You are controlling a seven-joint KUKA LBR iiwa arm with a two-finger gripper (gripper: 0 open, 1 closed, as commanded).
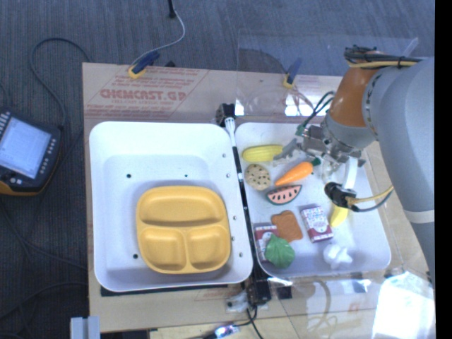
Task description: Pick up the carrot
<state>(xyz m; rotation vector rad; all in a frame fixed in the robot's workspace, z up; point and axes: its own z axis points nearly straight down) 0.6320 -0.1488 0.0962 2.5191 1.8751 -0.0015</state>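
The orange carrot [294, 173] lies slanted in the right bin [374, 249], near its upper middle, with its thick green-tipped end pointing up and right. My gripper [305, 151] is low over that thick end, just above and right of the carrot, at the end of the orange-banded wrist. The carrot rests on the bin floor between a corn cob [261, 152] and a watermelon slice [284, 193].
The right bin also holds a cookie [258, 176], a brown toast piece [287, 224], a red carton [316, 222], a green vegetable [280, 251], a yellow piece [339, 215] and a white lump [337, 254]. A yellow divided tray [183, 228] sits in the left bin [113, 161].
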